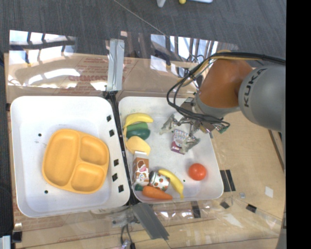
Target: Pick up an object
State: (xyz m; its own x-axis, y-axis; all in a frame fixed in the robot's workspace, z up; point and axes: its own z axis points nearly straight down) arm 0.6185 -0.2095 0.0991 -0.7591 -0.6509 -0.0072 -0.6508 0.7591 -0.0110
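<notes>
I see dark grey ribbed carpet (73, 14) along the top of the view, beyond the tool (187, 127). Tabletop (73, 73) is brown, cardboard-like, under a glossy clear sheet. Bright window-like reflections (43, 75) show on that sheet, up and far left of the tool, with more just above it. A strip of grey tape (114, 65) runs up-left of the tool. Black tape marks (226, 180) sit below and right of it. Small white and yellow items at the top edge are too small to identify.
</notes>
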